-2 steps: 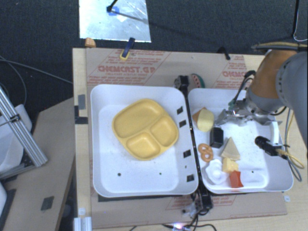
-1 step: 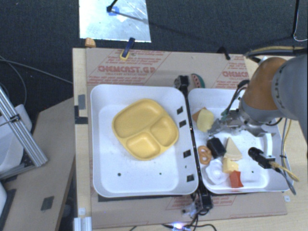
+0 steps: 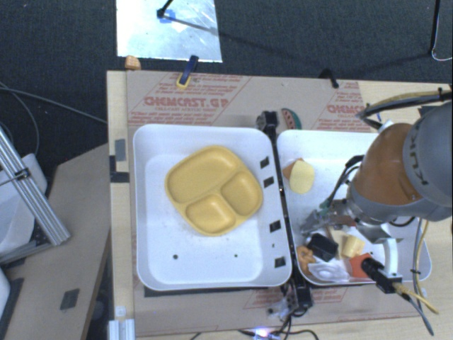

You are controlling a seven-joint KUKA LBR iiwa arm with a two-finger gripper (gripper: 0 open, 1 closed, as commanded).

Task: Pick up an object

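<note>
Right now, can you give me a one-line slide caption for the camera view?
Arm reaching over the right bin of small items, while a yellow divided tray lies in the left bin.

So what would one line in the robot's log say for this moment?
arm: over right bin | tool: low among small objects | left bin: yellow divided tray | grasp: cannot tell

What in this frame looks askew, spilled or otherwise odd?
Nothing looks spilled or broken. The yellow divided tray sits rotated at a slant in the left bin rather than square to its walls. Small items crowd the near corner of the right bin, beneath the arm; one pale yellow piece lies apart.
</note>
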